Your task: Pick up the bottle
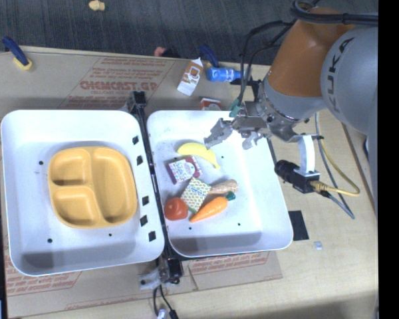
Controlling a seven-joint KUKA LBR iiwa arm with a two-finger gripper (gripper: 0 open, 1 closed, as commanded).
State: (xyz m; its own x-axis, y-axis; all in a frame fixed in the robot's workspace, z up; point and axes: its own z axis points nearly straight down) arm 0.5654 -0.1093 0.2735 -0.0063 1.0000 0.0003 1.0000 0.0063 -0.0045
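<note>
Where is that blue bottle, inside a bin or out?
Out. The blue bottle lies on its side on the cardboard beyond the right bin's far rim.

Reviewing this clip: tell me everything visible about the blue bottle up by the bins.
The blue bottle lies on its side on the cardboard sheet, outside the right bin and just beyond its far rim. It looks like small blue plastic, its long axis running left-right. A small white carton lies close to its left; contact is unclear. The gripper hangs over the right bin, apart from the bottle.
</note>
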